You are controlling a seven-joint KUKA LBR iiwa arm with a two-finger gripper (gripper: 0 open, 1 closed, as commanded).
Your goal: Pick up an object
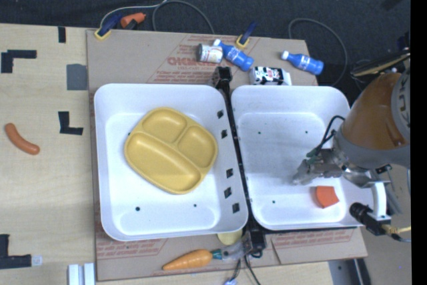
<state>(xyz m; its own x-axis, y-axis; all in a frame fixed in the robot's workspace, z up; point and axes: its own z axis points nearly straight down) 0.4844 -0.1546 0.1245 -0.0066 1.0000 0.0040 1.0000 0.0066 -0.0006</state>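
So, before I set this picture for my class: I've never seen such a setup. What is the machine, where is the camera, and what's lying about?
One camera looks down at a slant on a bench. The grey and orange shape at the right is a robot arm; its claw hangs low in the right white bin, beside an orange block. I see nothing held in it. The left bin holds a yellow divided plate. Outside the bins lie blue bottles, a toy carrot and a toy sausage.

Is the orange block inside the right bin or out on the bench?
Inside: the orange block lies on the right bin floor, beside the gripper.
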